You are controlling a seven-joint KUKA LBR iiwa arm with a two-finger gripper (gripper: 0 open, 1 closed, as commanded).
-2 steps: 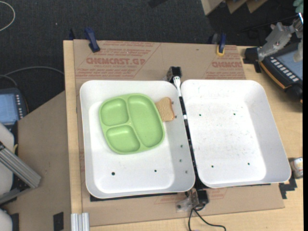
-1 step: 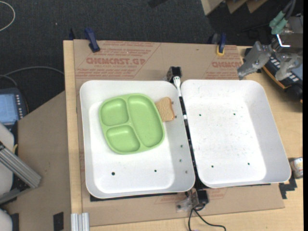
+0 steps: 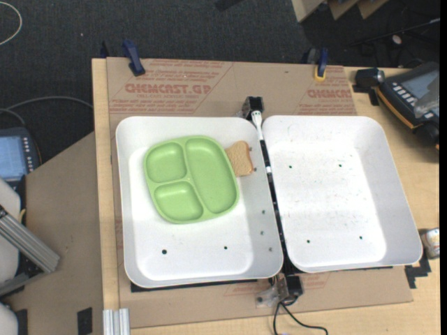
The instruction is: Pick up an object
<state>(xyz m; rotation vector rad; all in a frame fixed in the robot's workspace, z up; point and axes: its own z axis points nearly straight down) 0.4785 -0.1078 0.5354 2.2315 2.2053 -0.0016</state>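
- Two shallow white plastic bins side by side on a brown board-covered bench, left bin and right bin touching along their inner rims.
- Light green, three-compartment plastic plate lying flat in the left bin's upper half, nearer the far edge than the near one.
- Small tan, flat, bread-like piece just beside the plate's right rim, touching it, close to the left bin's inner right wall.
- Gripper state: cannot tell.
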